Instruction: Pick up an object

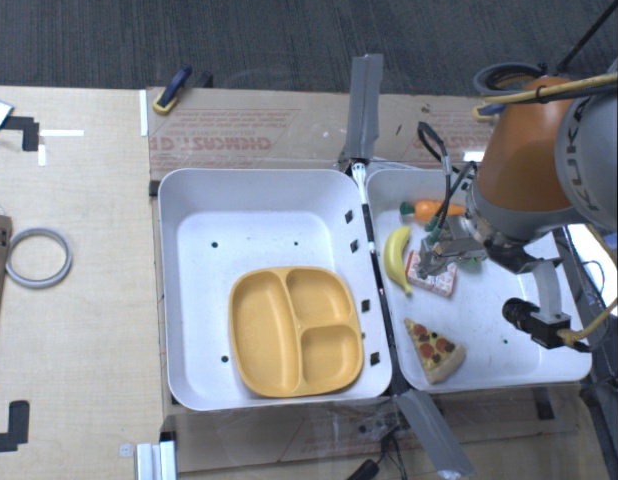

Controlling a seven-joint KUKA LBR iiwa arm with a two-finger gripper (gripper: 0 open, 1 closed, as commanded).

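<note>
The right bin [509,363] holds a yellow banana [395,258], a small red and white box [432,273], an orange carrot-like piece [429,209] and a pizza slice [435,348]. My gripper [441,255] hangs from the orange-banded wrist directly over the red and white box, its dark fingers down at the box's top edge. The banana lies just left of the gripper. The carrot piece sits behind it, partly hidden by cables.
The left bin [189,228] carries a yellow divided plate [294,330]. A tape roll [34,256] lies on the bench far left. A blue-handled tool [172,88] rests on the cardboard behind the bins. A divider [367,238] separates the bins.
</note>
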